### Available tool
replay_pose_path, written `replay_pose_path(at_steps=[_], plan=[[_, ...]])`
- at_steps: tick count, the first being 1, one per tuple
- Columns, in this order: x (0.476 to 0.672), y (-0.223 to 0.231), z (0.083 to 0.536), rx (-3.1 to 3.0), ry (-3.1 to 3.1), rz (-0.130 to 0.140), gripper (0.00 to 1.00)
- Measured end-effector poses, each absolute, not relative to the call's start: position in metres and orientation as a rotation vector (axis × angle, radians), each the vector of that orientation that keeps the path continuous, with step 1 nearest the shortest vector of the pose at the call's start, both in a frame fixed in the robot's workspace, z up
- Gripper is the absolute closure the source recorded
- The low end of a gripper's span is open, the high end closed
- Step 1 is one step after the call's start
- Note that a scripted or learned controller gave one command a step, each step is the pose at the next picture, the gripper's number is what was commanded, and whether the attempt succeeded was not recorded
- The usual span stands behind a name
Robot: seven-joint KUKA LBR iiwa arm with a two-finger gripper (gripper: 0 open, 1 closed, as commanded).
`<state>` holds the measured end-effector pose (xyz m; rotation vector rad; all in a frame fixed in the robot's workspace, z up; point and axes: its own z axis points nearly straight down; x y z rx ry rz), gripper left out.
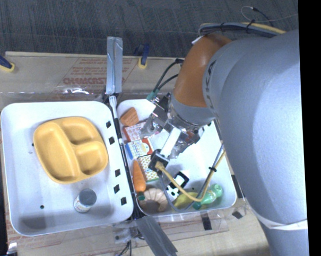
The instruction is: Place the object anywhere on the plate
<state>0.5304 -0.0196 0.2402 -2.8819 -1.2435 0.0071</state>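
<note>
My gripper (156, 125) hung over cartons (139, 148) in the right bin (201, 157); whether wide or narrow, I couldn't tell. The yellow plate (71, 150) lay in the left bin (19, 173).

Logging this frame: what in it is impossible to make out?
All in the camera view:
1. The right bin: its right side lies hidden under the arm.
2. The small boxes by that bin's left wall: print too small to read.
3. The brown lump at its near end: too blurred to name.
4. The grey-topped round thing in the left bin: too small to identify.
</note>
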Motion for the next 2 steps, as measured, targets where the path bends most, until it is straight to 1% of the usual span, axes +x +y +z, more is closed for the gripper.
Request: replay_pose_path(at_steps=[1,2], plan=[[0.53,-0.018,0.248,-2.871,-1.26,0.018,1.0],[0.511,0.041,0.189,-2.916,-1.158,0.013,1.0]])
